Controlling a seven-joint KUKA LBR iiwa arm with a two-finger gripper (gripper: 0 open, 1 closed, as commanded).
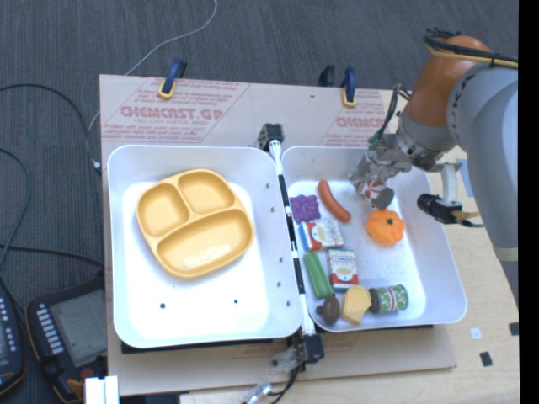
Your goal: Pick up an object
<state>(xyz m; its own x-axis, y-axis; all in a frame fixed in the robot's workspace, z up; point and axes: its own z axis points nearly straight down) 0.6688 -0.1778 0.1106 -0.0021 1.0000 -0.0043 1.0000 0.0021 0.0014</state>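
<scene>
End effector [376, 183] low in the right bin [438, 259], above the toys; we cannot tell how it is set.
We judge it poised for the sausage [333, 201] just left of it or the orange pumpkin [385, 227] just below; the bin's far wall sits close behind, open floor lies to its right.

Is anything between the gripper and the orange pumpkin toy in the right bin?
Nothing visible. The gripper sits in the right bin, just up and left of the orange pumpkin, with bare bin floor between them. The sausage lies to the gripper's left, off that path.
</scene>
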